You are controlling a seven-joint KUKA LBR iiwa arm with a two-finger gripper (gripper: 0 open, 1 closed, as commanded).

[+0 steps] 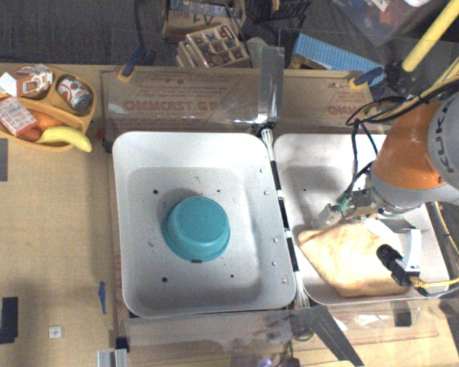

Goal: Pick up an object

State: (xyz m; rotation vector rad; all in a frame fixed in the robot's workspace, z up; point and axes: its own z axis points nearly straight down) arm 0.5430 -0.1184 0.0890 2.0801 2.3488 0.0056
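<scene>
A teal bowl (197,228) lies upside down in the middle of the left bin (138,159). In the right bin (306,155) a tan, bread-like soft object (346,258) rests against the near wall. The arm's orange band (413,155) and grey wrist hang over the right bin. My gripper (350,205) is low at the far edge of the tan object, just above or touching it. The wrist hides its fingers.
A yellow dish (15,125) with a banana (65,137) and small packets sits at the far left on the bench. Cardboard walls (191,102) stand behind both bins. Cables (359,140) trail along the arm over the right bin.
</scene>
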